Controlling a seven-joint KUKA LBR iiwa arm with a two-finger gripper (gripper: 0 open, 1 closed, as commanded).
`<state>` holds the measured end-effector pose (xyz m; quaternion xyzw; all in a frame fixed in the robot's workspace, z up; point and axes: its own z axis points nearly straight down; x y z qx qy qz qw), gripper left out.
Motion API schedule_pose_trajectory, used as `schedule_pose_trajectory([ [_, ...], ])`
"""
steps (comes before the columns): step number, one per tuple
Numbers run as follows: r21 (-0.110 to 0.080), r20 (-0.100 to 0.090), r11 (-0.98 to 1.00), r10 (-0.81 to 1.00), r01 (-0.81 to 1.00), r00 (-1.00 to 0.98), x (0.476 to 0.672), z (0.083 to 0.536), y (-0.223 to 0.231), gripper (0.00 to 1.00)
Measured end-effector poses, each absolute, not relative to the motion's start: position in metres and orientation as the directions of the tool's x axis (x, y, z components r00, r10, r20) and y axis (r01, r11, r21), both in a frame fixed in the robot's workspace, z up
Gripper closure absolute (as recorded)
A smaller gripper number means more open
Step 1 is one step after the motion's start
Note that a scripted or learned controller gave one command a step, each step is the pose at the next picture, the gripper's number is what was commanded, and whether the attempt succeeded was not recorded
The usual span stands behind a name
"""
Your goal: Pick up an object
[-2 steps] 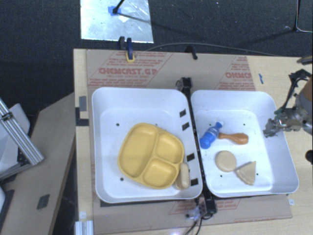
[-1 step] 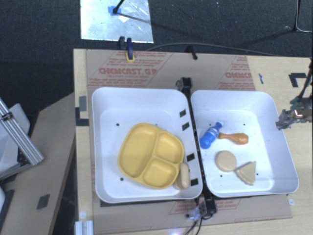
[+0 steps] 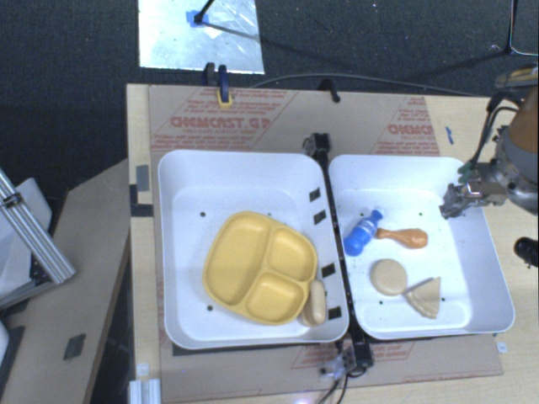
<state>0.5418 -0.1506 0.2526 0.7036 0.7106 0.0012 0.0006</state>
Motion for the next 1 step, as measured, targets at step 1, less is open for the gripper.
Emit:
schedule_pose_trajectory([
  [1,0.005,0.0,0.009,1.0,1.0,-0.009,0.5652,0.2576,-0.1064,1.0],
])
